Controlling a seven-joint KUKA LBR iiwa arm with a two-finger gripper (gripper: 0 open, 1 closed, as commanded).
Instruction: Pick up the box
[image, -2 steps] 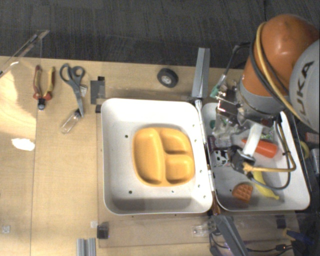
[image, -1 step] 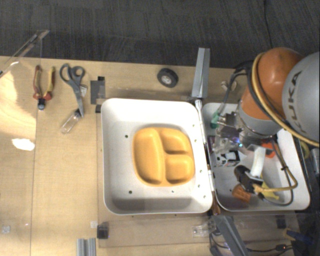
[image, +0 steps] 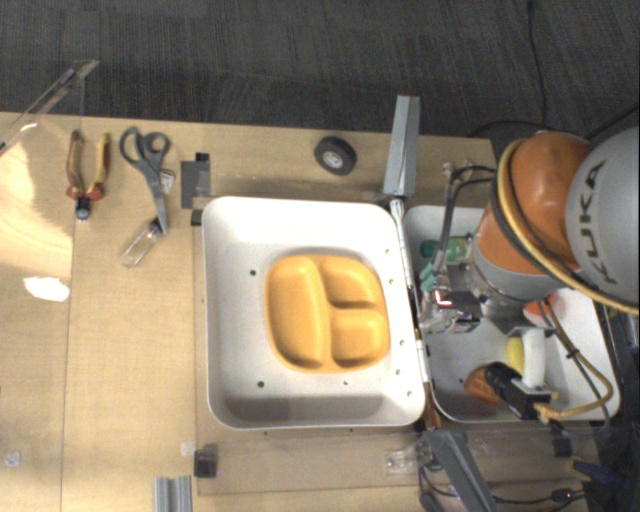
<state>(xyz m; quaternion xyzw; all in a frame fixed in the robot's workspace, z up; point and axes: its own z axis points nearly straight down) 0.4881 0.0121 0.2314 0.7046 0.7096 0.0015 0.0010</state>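
The word "KUKA" runs in dark capital letters, turned sideways, down the grey casing of the robot arm (image: 600, 215) at the right of the camera view, beside its orange band. No other lettering, label, number or sign can be read on the bins, the tools or the worktop.

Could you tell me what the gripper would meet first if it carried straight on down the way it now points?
The gripper points down into the right bin, near its left wall. Going straight on, it would probably meet that bin's floor first, though the arm hides much of it and depth is unclear.
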